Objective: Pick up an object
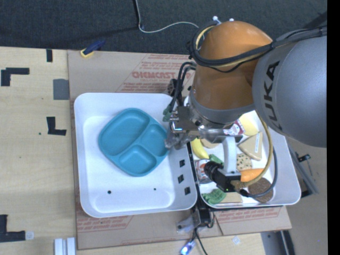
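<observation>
Arm [234, 73] is hovering over the right bin [291, 195], its hand [176, 134] just beside the left bin's [93, 195] blue plate [133, 142], grip state impossible to tell.

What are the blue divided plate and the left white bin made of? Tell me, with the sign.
Blue divided plate: likely moulded plastic, satin finish; uniform colour, soft rounded compartment edges. Left white bin: probably plastic too; smooth, with rounded corners and a faint sheen.
</observation>
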Tool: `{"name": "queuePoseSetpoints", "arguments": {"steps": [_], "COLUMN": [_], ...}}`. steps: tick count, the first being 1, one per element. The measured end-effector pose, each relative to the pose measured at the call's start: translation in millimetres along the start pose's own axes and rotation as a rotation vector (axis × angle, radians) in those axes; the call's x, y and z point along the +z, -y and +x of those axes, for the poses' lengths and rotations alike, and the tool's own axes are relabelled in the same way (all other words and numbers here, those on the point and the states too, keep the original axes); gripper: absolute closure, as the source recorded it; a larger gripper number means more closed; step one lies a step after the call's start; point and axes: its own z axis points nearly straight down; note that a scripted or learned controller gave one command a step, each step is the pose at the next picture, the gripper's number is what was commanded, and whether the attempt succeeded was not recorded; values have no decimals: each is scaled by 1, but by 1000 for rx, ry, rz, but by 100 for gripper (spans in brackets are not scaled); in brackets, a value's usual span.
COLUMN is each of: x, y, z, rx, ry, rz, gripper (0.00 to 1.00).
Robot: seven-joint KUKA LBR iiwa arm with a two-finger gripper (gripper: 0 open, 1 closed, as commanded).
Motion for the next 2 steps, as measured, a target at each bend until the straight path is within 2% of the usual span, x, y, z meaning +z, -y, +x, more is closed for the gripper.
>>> {"name": "queuePoseSetpoints", "arguments": {"steps": [1, 2], "x": [-178, -170], "y": [-11, 1], "z": [-42, 8], "rx": [-3, -10], "ry": [-6, -4], "rz": [-26, -8], "gripper": [100, 100]}}
